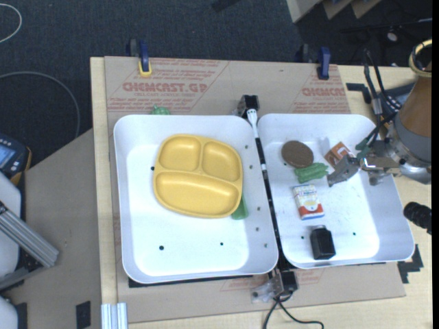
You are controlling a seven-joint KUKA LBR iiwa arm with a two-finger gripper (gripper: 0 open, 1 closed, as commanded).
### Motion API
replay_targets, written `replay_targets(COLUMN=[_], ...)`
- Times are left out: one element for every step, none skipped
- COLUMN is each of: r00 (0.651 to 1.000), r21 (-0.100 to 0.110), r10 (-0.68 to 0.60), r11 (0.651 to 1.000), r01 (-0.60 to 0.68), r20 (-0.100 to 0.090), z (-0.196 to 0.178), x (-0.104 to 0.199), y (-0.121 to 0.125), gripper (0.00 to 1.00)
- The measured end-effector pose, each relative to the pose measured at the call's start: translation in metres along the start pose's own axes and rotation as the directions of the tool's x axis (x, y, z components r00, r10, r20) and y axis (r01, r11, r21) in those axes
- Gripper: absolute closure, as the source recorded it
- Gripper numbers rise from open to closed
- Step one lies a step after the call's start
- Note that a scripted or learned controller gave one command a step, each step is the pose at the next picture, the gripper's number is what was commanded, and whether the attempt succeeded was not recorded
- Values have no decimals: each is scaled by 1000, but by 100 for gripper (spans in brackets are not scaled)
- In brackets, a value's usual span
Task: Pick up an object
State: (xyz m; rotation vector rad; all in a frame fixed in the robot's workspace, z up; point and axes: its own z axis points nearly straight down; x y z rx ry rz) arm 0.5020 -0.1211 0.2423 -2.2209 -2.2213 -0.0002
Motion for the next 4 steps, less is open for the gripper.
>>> replay_targets(r00=[1000, 1000, 1000, 1000], r21=[-3, -20, -13, 12], r10=[-1, -9, -9, -3], r11=[1000, 1000, 1000, 1000], r01=[1, 9, 9, 3], r20=[1, 0, -2, 1], z=[-11, -196, -274, -156], x=[0, 71, 135, 166], y=[1, -22, -22, -21], gripper=[100, 100, 100, 100])
